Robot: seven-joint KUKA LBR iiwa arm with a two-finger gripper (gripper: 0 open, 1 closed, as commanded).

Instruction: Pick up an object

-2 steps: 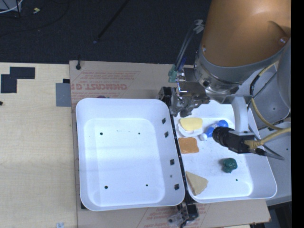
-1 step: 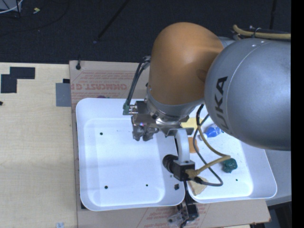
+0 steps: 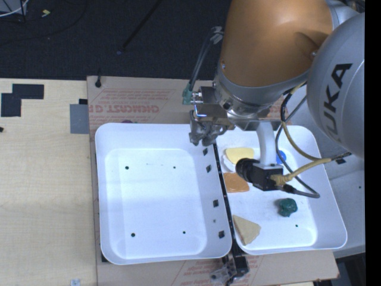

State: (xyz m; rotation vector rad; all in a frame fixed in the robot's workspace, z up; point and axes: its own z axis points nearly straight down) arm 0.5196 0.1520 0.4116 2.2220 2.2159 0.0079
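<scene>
**Item: pincer** (image 3: 204, 134). You will find it over the far end of the seam where the left bin (image 3: 155, 207) meets the right bin (image 3: 312, 228). Whether it is apart or together cannot be told from this view; nothing is seen clamped in it.

**Item: yellow piece** (image 3: 239, 155). Right bin, far end, lying flat. It is the candidate nearest the pincer, just to the view's right of it and a little toward the near edge.

**Item: orange slab** (image 3: 236, 184). Flat, just nearward of the yellow piece, close to the seam wall.

**Item: tan wedge** (image 3: 246, 229). Near corner of the right bin, its point aimed at the far end.

**Item: green lump** (image 3: 287, 207). Mid-bin, well apart from the pincer.

**Note for you:** every candidate lies on the right-bin side of the seam. By my reading, the coming move turns on shifting rightward off the rim before any descent, with the yellow piece the shortest reach.
</scene>
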